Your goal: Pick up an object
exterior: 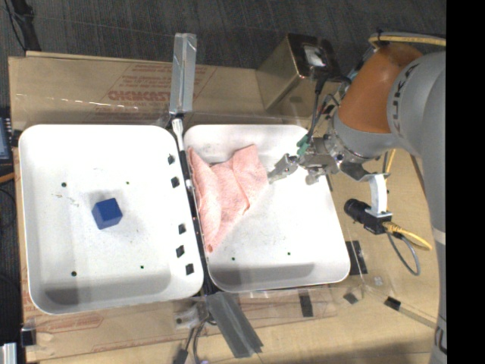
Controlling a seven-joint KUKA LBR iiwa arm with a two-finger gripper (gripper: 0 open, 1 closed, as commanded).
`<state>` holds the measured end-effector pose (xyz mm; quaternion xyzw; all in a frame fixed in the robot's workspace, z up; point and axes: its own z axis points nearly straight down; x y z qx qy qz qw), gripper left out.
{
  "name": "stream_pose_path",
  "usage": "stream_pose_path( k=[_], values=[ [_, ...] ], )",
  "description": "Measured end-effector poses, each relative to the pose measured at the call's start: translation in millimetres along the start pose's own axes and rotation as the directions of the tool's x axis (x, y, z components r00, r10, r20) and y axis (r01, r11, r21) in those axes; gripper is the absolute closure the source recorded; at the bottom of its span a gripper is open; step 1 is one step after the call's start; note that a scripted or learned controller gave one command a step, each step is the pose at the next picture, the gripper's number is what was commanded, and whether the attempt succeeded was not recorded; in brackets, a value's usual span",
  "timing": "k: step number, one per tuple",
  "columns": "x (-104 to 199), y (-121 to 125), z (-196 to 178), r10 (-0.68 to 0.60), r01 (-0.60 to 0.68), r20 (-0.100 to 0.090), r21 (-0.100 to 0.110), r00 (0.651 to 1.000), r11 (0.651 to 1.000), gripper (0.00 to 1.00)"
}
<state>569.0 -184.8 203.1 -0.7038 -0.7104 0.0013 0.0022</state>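
Cardboard-topped bench (76, 82) on dark floor (227, 6); tool (297, 171) released, empty, just beside pink cloth (223, 192) in right bin (288, 237).

The bench (91, 89) presents a brown, cardboard-like top with red print along its far side. Two shallow white bins rest directly on it – the left bin (76, 158) and the right bin (292, 230) – side by side, rims touching. A grey metal bar (183, 74) stands at the far end of their seam; a grey bracket (235, 326) lies at the near end.
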Motion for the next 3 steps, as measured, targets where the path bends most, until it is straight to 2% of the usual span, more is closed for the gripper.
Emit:
stream_pose_path(
  k=[1,2,3],
  values=[
    [45.7,15.6,111.1,-0.052,0.052,0.002,-0.003,0.999,0.999,0.00],
    [46.2,15.5,101.4,-0.056,0.056,0.000,0.000,0.998,0.998,1.00],
    [60.8,42.4,16.7,-0.293,0.293,0.003,-0.003,0.956,0.956,1.00]
  ],
)
